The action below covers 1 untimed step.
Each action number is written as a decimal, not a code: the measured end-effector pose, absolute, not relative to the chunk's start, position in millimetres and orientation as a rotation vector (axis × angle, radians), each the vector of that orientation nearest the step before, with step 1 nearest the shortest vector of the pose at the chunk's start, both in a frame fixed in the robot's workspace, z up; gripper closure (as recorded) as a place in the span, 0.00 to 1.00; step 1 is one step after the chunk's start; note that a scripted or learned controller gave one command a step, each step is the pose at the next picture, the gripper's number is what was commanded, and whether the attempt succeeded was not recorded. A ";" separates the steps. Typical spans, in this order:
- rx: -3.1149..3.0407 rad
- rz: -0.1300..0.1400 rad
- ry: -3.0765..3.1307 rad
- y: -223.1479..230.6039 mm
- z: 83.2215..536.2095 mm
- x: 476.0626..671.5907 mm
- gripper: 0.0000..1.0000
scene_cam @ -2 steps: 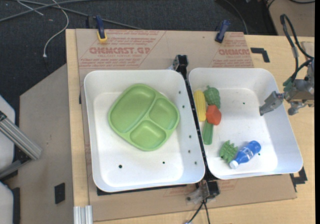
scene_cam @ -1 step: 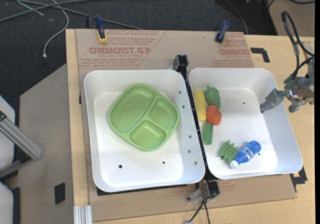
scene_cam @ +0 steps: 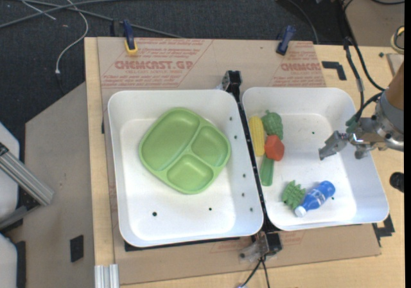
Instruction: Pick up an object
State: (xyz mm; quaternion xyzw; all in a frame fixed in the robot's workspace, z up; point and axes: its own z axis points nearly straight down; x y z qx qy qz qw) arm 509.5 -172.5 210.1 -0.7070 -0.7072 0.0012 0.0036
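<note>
Since nothing sits between its fingers, the tool (scene_cam: 342, 146) hangs over the right bin (scene_cam: 366, 180) at its right side, fingers apart, well clear of the toys. Any of those could be the pick. Nearest is the blue bottle (scene_cam: 317, 197), lying tilted on the bin floor toward the front, touching a small green spiky toy (scene_cam: 293, 193) on its left. The bottle looks like light hollow plastic, smooth and round, so it would probably roll or slip; best grip is across its middle, fingers square to its long axis. The spiky toy looks light, with bumps that should catch the fingers.

Along the bin's left wall lies a cluster: yellow corn (scene_cam: 257, 135), a green leafy piece (scene_cam: 273, 123), a red tomato-like piece (scene_cam: 275, 148), and a dark green stick-shaped piece (scene_cam: 266, 170) below. All probably stiff, light play food, but packed touching each other and close to the wall, so harder to reach.

Left bin (scene_cam: 122, 171) holds one green divided plate (scene_cam: 185, 150), flat, with nothing in its compartments. Both bins sit side by side on the desk (scene_cam: 398, 229).
</note>
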 end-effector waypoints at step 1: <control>-2.218 0.003 -2.217 -174.3 166.9 512.6 0.00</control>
